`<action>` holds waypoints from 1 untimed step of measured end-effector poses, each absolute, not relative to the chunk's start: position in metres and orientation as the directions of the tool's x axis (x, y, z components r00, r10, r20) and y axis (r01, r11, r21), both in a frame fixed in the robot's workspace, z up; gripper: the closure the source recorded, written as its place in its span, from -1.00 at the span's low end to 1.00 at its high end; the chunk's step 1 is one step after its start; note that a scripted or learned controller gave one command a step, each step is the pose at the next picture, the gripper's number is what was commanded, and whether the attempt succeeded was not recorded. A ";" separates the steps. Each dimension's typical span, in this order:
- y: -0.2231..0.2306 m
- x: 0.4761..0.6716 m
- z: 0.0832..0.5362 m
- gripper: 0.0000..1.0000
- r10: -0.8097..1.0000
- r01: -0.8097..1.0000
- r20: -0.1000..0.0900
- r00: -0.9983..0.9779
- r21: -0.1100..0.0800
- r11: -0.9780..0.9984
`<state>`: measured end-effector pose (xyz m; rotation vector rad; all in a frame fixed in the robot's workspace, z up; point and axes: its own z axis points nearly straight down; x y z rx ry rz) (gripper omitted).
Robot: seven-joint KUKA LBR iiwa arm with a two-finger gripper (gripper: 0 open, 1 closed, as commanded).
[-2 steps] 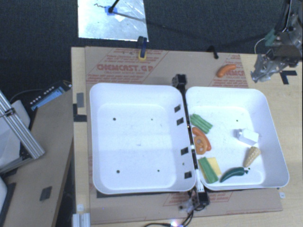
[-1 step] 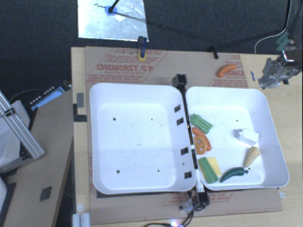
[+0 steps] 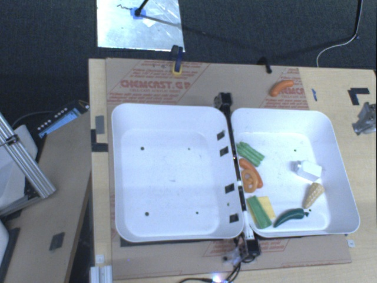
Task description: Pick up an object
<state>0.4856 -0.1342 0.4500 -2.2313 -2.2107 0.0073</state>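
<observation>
The right bin holds several small toys. A green ridged piece and an orange pretzel shape lie by its left wall. At the front left sits a green and yellow block, with a dark green pepper beside it. A cone and a white block lie toward the right. A grey piece of my gripper pokes in at the right edge, outside the bin and well away from the toys.
The left bin stands beside the right one, with a black hinge strip between them. An orange sausage toy lies on the cardboard behind the right bin. A yellow and blue clamp stands at the back.
</observation>
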 end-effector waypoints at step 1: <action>-0.059 0.487 0.540 1.00 1.000 1.000 0.000 -0.011 0.013 0.011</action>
